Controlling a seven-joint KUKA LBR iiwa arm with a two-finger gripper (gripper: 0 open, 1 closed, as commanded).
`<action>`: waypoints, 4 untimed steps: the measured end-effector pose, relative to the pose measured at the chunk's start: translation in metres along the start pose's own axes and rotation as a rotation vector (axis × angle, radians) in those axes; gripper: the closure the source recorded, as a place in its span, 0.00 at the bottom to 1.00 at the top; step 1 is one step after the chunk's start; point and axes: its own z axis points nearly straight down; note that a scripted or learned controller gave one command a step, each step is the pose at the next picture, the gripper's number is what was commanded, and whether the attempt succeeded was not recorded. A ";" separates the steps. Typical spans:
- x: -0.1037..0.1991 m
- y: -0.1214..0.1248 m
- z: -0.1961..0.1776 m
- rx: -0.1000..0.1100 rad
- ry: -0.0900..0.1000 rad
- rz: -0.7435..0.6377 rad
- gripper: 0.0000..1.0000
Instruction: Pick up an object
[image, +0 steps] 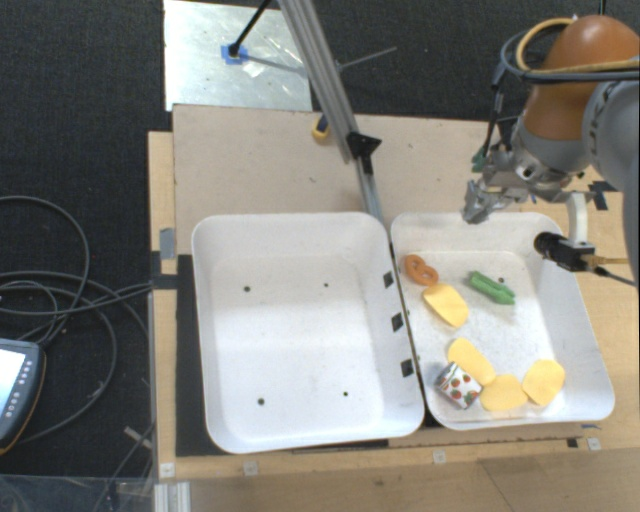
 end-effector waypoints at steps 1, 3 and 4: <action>0.000 0.001 -0.001 0.004 0.000 0.000 1.00; 0.121 -0.015 -0.017 0.007 0.004 -0.005 1.00; 0.174 -0.032 -0.009 0.009 0.004 -0.004 1.00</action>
